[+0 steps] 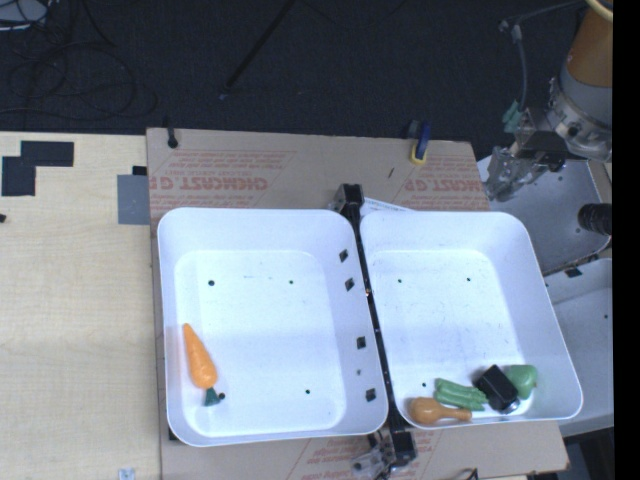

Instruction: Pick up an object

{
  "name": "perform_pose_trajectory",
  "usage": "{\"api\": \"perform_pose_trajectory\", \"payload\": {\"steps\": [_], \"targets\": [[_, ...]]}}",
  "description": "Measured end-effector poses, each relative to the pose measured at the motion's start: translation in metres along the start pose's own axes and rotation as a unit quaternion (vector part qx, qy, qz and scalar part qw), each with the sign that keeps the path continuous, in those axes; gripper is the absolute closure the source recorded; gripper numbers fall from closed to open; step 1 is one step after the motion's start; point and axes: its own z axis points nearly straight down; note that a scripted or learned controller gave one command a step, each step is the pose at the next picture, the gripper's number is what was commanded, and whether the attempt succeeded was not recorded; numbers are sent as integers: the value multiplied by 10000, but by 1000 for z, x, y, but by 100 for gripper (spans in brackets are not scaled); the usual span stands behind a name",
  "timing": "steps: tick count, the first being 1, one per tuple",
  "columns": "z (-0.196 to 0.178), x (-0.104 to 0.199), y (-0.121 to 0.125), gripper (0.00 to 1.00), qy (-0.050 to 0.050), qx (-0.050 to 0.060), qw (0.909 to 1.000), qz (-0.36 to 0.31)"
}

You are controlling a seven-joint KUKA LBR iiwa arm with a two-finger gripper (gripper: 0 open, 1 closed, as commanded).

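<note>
An orange toy carrot (199,359) with a small green top lies at the front left of the left bin (255,233). In the front right corner of the right bin (450,230) sit a green pod-shaped toy (459,394), a black block (496,387), a green rounded piece (522,376) and an orange pear-shaped toy (436,411), bunched together. My gripper (508,174) hangs at the upper right, beyond the right bin's far right corner, over the bench and well away from all the objects. Nothing is between its fingers that I can make out.
Both bins rest on a brown cardboard sheet (300,173) with a blue and yellow clamp (420,144) at its far edge. A black divider strip (362,308) runs between the bins. Cables lie on the dark surface behind.
</note>
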Motion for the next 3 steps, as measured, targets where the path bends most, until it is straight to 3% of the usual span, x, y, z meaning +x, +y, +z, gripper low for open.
{"api": "perform_pose_trajectory", "payload": {"steps": [1, 2, 3], "targets": [[-4, -56, -46, 100, 2, -43, 10000, 0], [35, -86, -62, 100, 6, -33, 10000, -16], [-35, -108, -114, 100, -10, -90, 10000, -13]]}}
